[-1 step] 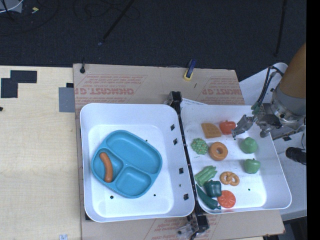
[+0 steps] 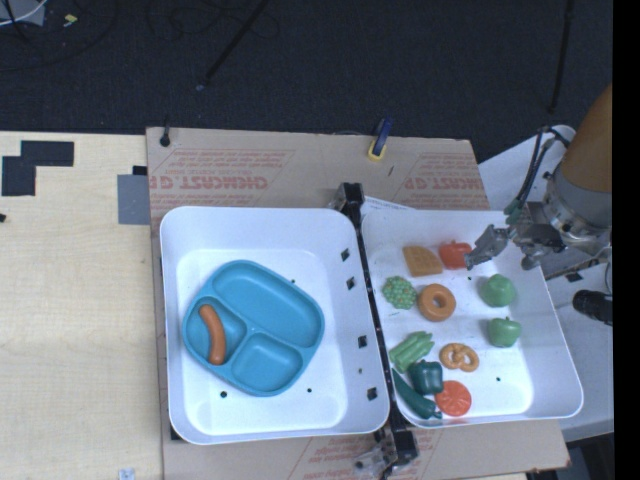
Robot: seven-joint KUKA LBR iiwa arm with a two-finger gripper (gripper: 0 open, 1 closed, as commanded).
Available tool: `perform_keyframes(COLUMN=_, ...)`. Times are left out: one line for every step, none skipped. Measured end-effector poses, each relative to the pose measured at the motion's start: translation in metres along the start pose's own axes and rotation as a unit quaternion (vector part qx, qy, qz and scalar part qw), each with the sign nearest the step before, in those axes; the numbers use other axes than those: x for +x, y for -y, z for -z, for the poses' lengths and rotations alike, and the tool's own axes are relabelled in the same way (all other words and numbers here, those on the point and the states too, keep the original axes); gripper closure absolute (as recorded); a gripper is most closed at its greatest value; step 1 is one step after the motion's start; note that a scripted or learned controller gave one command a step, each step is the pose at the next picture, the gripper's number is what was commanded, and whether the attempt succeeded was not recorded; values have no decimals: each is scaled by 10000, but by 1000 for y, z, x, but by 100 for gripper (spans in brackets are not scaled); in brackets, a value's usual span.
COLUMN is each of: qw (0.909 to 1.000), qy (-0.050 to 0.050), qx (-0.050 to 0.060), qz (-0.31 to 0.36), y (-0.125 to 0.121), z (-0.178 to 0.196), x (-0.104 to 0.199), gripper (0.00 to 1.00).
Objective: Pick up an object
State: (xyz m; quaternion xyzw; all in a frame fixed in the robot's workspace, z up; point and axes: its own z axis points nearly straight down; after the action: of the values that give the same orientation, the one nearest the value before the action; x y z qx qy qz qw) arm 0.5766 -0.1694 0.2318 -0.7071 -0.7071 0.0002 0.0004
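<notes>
White bins sit side by side on cardboard laid over the bench. In the left bin [image 2: 190, 238] a blue tray [image 2: 275, 318] is set, with a sausage [image 2: 213, 333] lying in its left compartment. The right bin [image 2: 560, 368] is filled with toy food: a toast slice [image 2: 422, 260] and a tomato [image 2: 454, 254] near the top, a broccoli piece [image 2: 399, 292] beside a doughnut [image 2: 437, 302], a green apple [image 2: 497, 290] and a green pepper [image 2: 503, 331] toward the right, a pretzel [image 2: 458, 356] below the doughnut, a pea pod [image 2: 411, 349] near the left wall, and a dark pepper [image 2: 426, 376] beside a red slice [image 2: 454, 399] at the bottom.

The gripper [image 2: 500, 250] is seen above the upper right part of the right bin, reached in from the right. Its fingers are spread apart, one [image 2: 486, 243] just beside the tomato, the other [image 2: 528, 258] above the green apple. Nothing is held between them. Whether the near finger touches the tomato cannot be told. A blue-and-yellow clamp [image 2: 379, 140] is fixed at the cardboard's far edge.
</notes>
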Motion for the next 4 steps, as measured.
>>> perform_keyframes(qw=10000, qy=-6, qx=22, qz=4, y=-10, z=-55, x=-1, gripper=0)
perform_keyframes(qw=10000, qy=-12, qx=34, qz=4, y=-5, z=-117, x=7, gripper=0)
perform_keyframes(qw=10000, qy=-25, qx=-37, qz=2, y=-10, z=-137, x=10, gripper=0)
perform_keyframes(qw=10000, qy=-8, qx=-92, qz=-1, y=-13, z=-124, x=9, gripper=100)
